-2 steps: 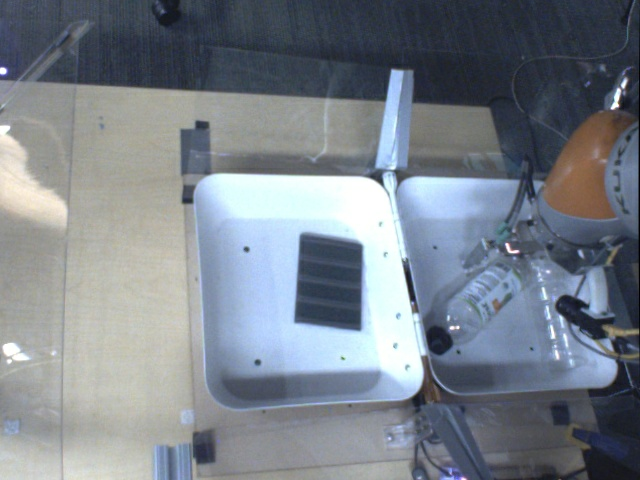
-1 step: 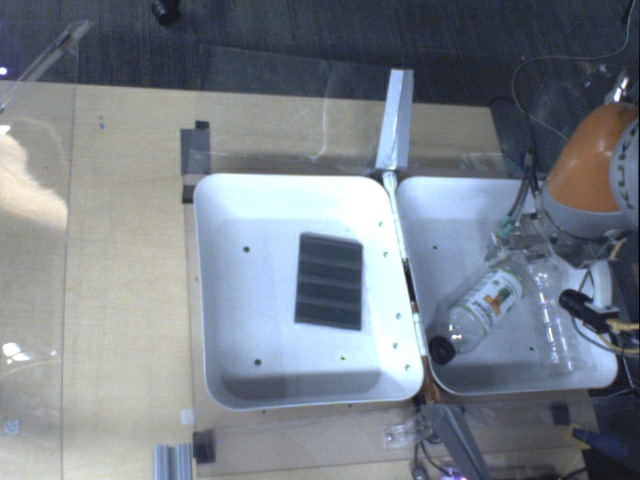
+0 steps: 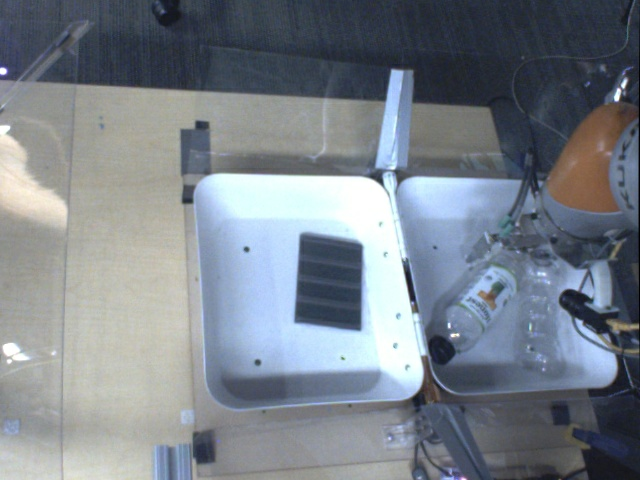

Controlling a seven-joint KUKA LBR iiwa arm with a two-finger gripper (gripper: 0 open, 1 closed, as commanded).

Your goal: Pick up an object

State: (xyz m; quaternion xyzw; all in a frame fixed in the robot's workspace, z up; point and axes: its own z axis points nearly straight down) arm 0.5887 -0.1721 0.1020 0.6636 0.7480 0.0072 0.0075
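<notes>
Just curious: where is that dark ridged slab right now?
The slab lies flat near the middle of the left bin, alone, apart from the bottles in the right bin.

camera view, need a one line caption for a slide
Arm over the right bin, which holds two clear bottles; a dark ridged pad lies in the left bin.

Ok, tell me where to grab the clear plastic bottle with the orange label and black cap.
Grip the clear plastic bottle across its labelled middle, coming from above. It lies on its side, slanted, cap toward the right bin's near-left corner, so close across its width.
</notes>
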